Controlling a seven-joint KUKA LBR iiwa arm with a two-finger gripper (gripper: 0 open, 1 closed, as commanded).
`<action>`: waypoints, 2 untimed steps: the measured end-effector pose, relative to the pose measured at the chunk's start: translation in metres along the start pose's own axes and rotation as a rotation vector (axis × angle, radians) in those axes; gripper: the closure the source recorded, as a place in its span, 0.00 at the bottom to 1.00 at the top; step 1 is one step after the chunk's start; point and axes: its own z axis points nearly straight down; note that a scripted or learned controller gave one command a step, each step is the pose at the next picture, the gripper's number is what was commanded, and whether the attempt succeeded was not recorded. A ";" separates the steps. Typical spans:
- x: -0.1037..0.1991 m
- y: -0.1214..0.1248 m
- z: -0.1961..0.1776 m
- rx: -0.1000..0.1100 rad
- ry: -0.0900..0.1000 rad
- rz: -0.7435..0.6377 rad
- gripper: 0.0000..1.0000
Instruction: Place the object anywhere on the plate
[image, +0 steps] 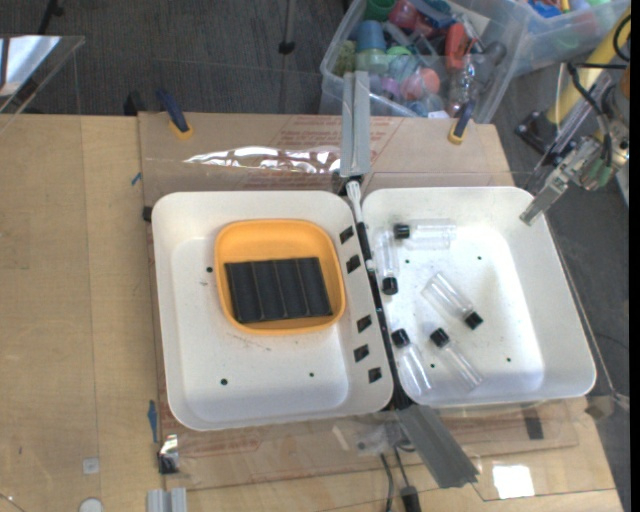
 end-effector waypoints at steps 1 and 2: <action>0.004 -0.003 -0.005 0.002 0.004 -0.038 0.00; 0.004 -0.003 -0.011 -0.001 0.001 -0.392 0.00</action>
